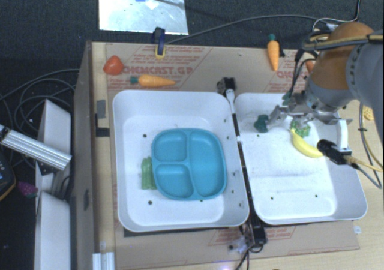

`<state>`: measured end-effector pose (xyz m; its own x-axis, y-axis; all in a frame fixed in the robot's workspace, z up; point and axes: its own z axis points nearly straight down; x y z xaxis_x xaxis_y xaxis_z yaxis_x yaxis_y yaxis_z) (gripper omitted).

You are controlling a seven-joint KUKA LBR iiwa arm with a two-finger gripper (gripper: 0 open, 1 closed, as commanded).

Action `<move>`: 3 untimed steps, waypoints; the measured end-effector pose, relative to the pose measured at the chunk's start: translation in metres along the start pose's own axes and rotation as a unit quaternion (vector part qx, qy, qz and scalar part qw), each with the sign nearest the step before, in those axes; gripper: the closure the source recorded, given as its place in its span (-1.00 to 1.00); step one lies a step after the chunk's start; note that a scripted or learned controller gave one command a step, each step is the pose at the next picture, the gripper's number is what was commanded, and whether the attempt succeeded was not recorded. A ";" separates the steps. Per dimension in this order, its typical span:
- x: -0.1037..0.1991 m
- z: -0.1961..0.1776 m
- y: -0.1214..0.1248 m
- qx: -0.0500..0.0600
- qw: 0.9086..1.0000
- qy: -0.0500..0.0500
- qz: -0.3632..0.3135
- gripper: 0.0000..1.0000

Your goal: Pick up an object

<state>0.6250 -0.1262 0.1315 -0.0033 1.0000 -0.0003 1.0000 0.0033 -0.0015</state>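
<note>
robot lab: taped cardboard bench [180,71], loose cables [36,98].

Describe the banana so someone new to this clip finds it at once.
Start at the right-hand white bin, the one the grey arm reaches over. Near its upper right, just below the tool, lies the banana, running diagonally. It is the bin's only yellow item; the small dark green piece sits further left.

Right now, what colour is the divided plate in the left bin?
Light blue; the divided plate shows clearly in the camera view.
</note>
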 end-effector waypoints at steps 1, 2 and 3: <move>-0.043 0.048 -0.023 -0.001 1.000 0.000 0.001 -1.00; -0.042 0.036 -0.021 -0.003 1.000 0.000 0.000 1.00; -0.019 -0.013 -0.054 -0.002 1.000 0.000 0.001 1.00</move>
<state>0.5716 -0.1458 0.1443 -0.0017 1.0000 0.0003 1.0000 0.0017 0.0023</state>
